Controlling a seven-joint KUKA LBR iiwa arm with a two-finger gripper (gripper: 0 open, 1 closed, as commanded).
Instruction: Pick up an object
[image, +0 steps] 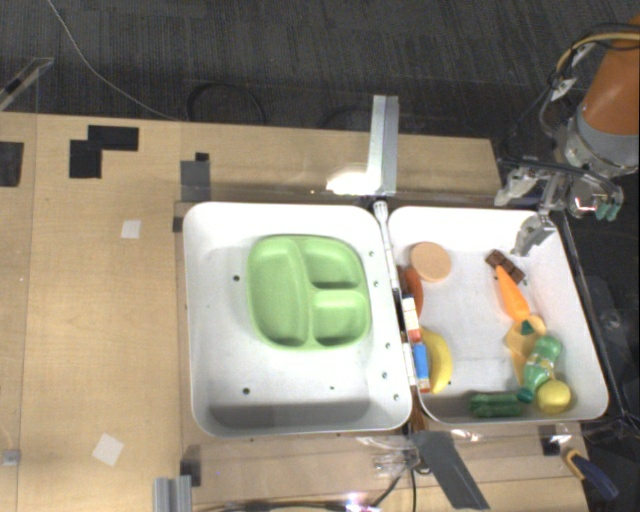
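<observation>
Left bin (205, 330) holds a green divided tray (305, 290), lying flat near its middle. Right bin (590, 345): a tan disc (431, 262) near the upper left; a red, white and blue marker (413, 335) and a yellow banana (438, 360) along the left wall; an orange carrot (512, 295) toward the right; a dark green piece (497, 404), green bottle (540, 362) and yellow lemon (553, 396) clustered at the lower right corner. Gripper (533, 232) is above the bin's upper right corner, nothing between its fingers; cannot tell whether spread or closed.
</observation>
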